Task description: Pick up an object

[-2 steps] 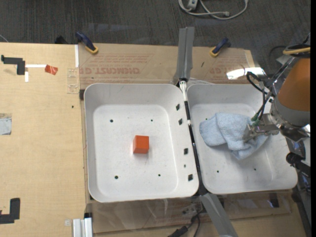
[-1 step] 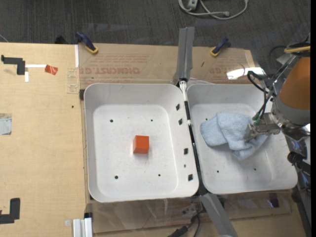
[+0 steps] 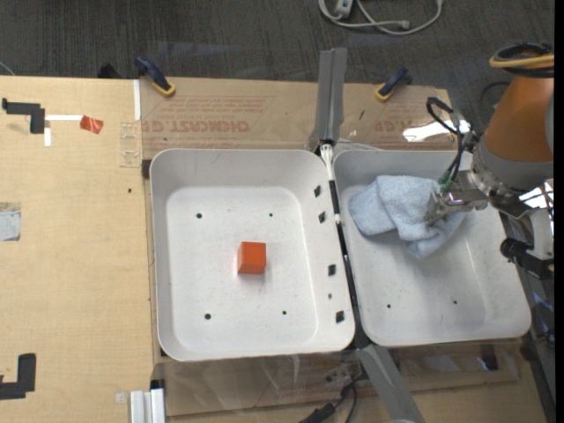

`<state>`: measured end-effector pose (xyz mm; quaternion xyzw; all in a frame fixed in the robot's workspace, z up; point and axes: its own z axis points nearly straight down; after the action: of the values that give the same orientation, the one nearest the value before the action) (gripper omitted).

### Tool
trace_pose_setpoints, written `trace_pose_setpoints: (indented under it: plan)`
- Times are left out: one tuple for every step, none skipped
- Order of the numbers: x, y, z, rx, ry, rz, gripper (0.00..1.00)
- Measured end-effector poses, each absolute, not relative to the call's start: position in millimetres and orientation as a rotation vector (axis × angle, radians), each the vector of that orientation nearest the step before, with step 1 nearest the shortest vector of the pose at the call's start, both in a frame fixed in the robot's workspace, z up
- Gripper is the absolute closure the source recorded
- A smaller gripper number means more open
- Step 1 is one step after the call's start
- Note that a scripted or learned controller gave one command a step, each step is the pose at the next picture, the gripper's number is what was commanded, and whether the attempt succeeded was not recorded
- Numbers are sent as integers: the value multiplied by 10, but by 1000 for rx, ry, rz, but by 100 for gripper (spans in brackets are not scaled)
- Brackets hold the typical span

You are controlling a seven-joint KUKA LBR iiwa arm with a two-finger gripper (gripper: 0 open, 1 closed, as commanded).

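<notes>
**Gripper down on the cloth, right bin**

Your gripper (image 3: 443,205) sits low in the right bin (image 3: 458,320), pressed into the right edge of the pale blue cloth (image 3: 392,210). Its fingers are buried in the folds, so you cannot tell whether they are clenched or released. Most of the cloth bunches just left of the gripper. The orange block (image 3: 252,257) lies well apart to its left, in the left bin (image 3: 176,236).
</notes>
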<state>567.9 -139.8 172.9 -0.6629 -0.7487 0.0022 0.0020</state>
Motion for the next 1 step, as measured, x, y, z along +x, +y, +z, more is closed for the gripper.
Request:
trace_pose_setpoints:
  plan:
    - [5679,-1401,1779,-2074,-2349,14,100]
